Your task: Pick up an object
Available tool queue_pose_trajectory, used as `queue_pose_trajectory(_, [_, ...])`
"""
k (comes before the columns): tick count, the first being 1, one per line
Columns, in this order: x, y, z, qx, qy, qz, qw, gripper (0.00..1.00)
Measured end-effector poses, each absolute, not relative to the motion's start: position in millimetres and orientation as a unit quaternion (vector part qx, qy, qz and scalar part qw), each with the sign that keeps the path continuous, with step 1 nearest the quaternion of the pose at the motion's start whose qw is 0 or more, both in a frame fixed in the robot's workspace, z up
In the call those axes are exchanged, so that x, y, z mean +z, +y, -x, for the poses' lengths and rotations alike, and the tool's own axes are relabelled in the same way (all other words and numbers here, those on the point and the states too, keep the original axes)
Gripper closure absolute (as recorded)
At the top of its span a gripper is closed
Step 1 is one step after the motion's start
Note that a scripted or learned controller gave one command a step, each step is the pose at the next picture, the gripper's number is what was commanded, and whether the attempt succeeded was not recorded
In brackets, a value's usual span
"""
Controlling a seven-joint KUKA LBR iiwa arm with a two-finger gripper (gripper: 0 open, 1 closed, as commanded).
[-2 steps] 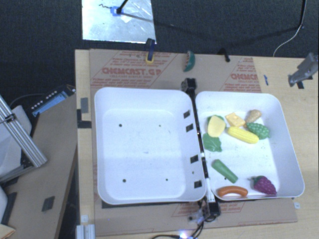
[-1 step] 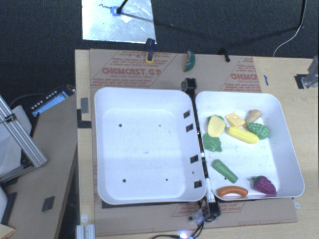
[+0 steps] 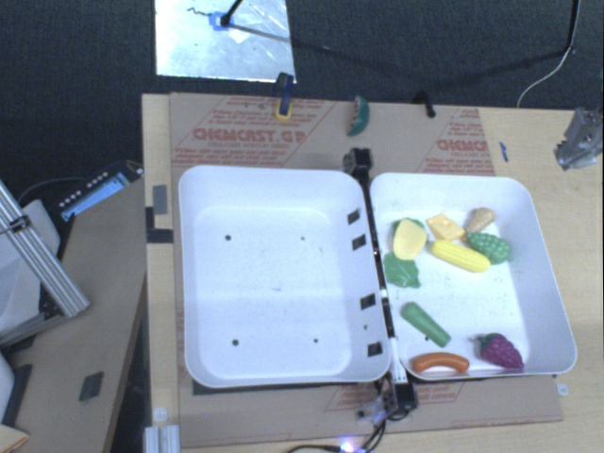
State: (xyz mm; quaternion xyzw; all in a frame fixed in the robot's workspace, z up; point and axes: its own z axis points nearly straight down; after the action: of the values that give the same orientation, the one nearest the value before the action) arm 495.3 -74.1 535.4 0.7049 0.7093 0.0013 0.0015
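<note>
An orange toy sausage [image 3: 440, 363] lay closest to the camera, at the near wall of the right bin [image 3: 545, 253], a long way from the pincer [image 3: 579, 140]. Just beside it sat a bunch of purple grapes [image 3: 502, 350], almost straight below the pincer in the view. A green cucumber [image 3: 426, 324] lay a little farther back. Closer to the pincer was a huddle of toys: a green leafy piece [image 3: 401, 272], a yellow corn cob [image 3: 461, 256], a bumpy green bunch [image 3: 489, 246], a yellow fruit [image 3: 409, 239], a yellow block [image 3: 445, 226] and a small tan piece [image 3: 480, 220]. The tan piece was the closest toy to the pincer, but still well apart from it. It was too small to tell what it was.

The left bin [image 3: 274, 272] sat on the far side of the right bin from the pincer.

The pincer was grey and blurry, and the edge of the view cut it off. It hung past the far right corner of the right bin. I could not tell if it was open or shut. It touched no toy.
</note>
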Motion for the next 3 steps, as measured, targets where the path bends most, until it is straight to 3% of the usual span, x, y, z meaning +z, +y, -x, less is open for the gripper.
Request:
queue_pose_trajectory(1, [535, -50, -486.4, 0.0009, 0.709, -0.705, 0.001, 1.00])
queue_pose_trajectory(2, [535, -26, -497.3, 0.0012, 0.709, -0.705, 0.001, 1.00])
queue_pose_trajectory(3, [535, -10, -486.2, 0.0009, 0.709, -0.705, 0.001, 1.00])
